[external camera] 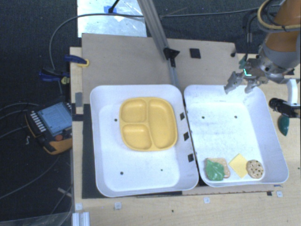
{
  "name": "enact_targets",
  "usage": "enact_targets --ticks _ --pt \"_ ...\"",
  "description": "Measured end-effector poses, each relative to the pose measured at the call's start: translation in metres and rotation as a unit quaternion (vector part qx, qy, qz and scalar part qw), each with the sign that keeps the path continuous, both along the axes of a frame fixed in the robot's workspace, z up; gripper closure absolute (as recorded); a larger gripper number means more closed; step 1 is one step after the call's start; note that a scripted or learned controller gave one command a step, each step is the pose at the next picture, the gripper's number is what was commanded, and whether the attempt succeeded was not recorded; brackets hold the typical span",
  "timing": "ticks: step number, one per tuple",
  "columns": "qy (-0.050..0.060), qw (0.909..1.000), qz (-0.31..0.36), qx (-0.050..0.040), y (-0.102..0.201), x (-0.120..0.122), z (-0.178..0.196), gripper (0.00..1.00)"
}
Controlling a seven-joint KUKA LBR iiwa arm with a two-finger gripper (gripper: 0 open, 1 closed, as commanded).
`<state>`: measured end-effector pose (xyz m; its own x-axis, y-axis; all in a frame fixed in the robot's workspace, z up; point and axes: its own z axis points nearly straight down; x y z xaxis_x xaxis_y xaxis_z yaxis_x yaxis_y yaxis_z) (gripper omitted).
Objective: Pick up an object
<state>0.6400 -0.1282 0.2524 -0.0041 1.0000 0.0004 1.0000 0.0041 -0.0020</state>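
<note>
My gripper (240, 84) hangs over the far edge of the right bin (235, 126), its two fingers spread apart with nothing between them. Along that bin's near edge lie three small things: a green leaf-topped toast piece (216, 169), a yellow cheese slice (238, 165) and a round speckled cookie (254, 168). They sit far below the gripper in the view, none touching it.
The left bin (141, 173) holds a yellow three-part plate (147, 123). A grey pole (157, 29) slants across the back board. Clamps and a blue-screened device (51, 122) sit off the bench at left. A dark-green tool (283, 125) lies right of the bins.
</note>
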Motion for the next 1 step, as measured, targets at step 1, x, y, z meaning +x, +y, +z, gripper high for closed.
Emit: enact_targets --ticks 1 --pt "-0.002 1.0 0.0 -0.0003 0.0 0.0009 0.0021 0.0"
